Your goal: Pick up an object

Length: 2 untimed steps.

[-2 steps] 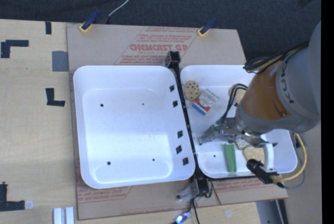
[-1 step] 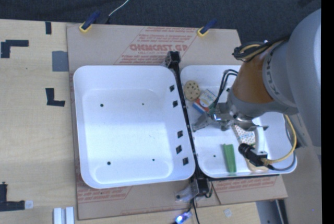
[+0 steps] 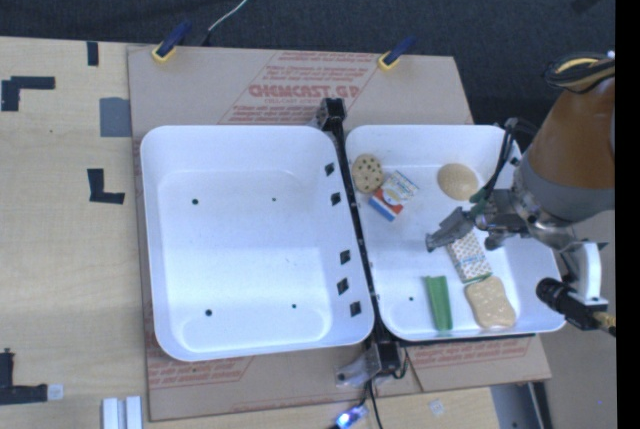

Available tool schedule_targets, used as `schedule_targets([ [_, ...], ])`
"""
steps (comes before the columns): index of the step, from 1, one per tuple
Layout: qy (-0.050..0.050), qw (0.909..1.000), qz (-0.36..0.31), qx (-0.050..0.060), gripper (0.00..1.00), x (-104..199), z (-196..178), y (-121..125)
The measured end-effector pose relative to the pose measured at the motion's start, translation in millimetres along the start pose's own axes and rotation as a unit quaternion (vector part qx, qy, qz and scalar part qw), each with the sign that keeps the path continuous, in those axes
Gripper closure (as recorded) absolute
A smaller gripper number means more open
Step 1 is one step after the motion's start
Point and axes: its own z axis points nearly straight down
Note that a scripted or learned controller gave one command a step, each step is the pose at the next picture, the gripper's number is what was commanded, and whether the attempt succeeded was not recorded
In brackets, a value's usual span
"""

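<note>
Lying near-upright in the right bin [image 3: 480, 132], green bar [image 3: 438, 303].

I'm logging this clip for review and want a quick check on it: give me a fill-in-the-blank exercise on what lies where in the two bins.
1. The green stick, the round cookie and the tan round object all lie in the ____ bin.
2. The green stick lies near that bin's ____ edge.
3. The arm's gripper hangs over the ____ bin.
4. The round cookie lies close to the ____ between the bins.

Missing words: right; front; right; divider
</note>
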Motion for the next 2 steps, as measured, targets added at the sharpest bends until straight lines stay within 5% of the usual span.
schedule_targets([
  [1,0.001,1.0000,-0.001,0.007,0.00,-3.0,110.4,19.9],
  [2,0.000,1.0000,-0.002,0.004,0.00,15.7,139.8,16.2],
])
